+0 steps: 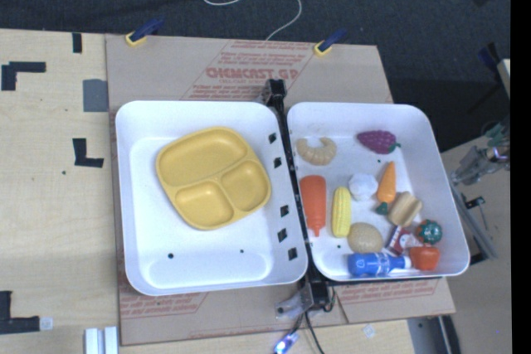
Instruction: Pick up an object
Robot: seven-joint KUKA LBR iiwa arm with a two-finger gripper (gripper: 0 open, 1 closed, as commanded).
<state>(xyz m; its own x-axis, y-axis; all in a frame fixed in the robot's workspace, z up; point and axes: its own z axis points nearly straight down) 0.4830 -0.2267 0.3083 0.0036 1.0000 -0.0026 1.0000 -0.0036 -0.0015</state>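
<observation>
Camera view is showing us two white bins lying side by side on a cardboard sheet (249, 70), and they are touching along the middle. In the left bin (137, 178) a yellow divided plate (214, 177) is lying a little turned, near the middle of the bin.

The things for picking are all sitting in the right bin (415, 124). Near its far wall we are seeing a beige croissant (317, 149) and a purple bunch of grapes (377, 141). In the middle an orange-red long toy (313, 203) is lying just beside a yellow corn cob (341, 211), and a small white piece (362, 186) is touching an orange carrot (387, 182). Closer to us a tan potato (365, 238) is resting just above a blue bottle (375, 264), which is lying on its side along the near wall. A bread-like toy (405, 209), a green round piece (429, 232) and a red piece (425, 259) are crowding the right near corner.

At the right edge, outside the bins, the gripper (489, 155) seems to be showing as a grey metal shape, well apart from the toys. It is small and blurred, so we cannot tell if it is wide or narrow, and nothing from the bin is sitting in it
</observation>
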